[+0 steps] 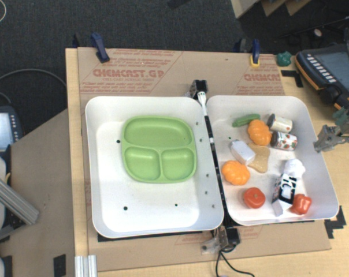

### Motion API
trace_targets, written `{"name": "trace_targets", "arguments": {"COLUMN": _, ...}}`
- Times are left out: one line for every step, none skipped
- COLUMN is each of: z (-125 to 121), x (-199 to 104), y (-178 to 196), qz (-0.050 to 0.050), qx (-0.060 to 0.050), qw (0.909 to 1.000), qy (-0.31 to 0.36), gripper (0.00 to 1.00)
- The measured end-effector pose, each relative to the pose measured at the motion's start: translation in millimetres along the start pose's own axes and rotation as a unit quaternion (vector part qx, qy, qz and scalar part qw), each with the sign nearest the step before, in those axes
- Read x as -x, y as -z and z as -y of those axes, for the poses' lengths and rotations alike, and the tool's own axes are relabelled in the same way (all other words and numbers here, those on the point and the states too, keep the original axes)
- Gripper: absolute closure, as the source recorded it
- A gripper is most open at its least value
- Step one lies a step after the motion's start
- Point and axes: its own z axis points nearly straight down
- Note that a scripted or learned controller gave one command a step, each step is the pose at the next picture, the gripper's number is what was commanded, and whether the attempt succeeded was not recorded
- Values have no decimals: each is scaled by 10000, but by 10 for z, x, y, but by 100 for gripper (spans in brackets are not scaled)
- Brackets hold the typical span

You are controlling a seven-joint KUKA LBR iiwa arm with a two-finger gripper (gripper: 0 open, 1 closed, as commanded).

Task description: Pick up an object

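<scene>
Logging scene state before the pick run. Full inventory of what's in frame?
bins: 2, white, side by side on the bench
divided plate: 1, green, in the left bin
orange fruits: 2, orange, right bin, one centre-left, one upper middle
tomato: 1, red, right bin, near front
red pepper: 1, red, right bin, front right corner
green pod: 1, green, right bin, top
can: 1, white and red, on its side, right bin, upper right
clamps: 2, blue, bench's far edge
hand: 1, grey, just outside the right bin's right rim
</scene>
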Motion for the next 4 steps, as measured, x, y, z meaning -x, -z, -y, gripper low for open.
{"name": "trace_targets", "arguments": {"z": -432, "x": 274, "y": -138, "qz": 31, "qx": 45, "qw": 10000, "qy": -2, "gripper": 100}}
{"name": "trace_targets", "arguments": {"z": 44, "x": -239, "y": -745, "qz": -13, "qx": -21, "qw": 10000, "qy": 12, "gripper": 100}}
{"name": "trace_targets", "arguments": {"z": 38, "x": 284, "y": -3, "qz": 43, "qx": 71, "qw": 10000, "qy": -20, "gripper": 100}}
{"name": "trace_targets", "arguments": {"z": 39, "x": 531, "y": 269, "qz": 37, "qx": 59, "qw": 10000, "qy": -11, "gripper": 100}}
